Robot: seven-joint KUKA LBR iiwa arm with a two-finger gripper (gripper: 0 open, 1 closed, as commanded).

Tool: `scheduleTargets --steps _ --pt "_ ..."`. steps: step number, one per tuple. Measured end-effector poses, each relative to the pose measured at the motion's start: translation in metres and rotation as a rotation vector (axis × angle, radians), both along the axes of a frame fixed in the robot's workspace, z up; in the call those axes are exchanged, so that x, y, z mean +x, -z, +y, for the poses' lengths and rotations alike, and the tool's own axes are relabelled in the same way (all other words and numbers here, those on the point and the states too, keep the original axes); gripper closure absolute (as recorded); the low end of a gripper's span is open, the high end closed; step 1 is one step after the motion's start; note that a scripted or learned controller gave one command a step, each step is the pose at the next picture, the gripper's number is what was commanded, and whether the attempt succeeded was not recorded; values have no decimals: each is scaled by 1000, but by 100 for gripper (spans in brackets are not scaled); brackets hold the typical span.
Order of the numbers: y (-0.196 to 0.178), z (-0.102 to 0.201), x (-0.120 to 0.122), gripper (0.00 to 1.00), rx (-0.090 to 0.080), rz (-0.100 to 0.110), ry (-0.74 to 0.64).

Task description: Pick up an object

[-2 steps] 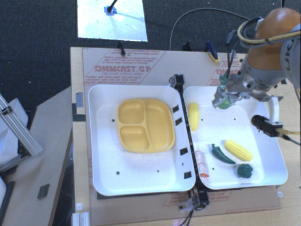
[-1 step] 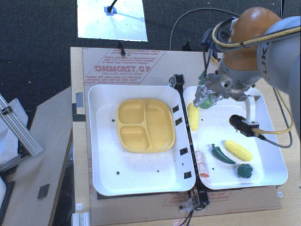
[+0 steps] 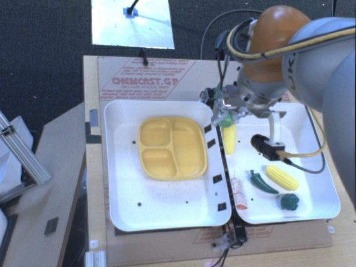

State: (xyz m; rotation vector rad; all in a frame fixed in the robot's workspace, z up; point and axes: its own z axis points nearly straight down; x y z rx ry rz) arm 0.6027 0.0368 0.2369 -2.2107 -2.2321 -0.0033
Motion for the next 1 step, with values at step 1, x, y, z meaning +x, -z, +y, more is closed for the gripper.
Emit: scheduleTargets --steps 1 --pt "12 54 -3 100 1 1 -1"
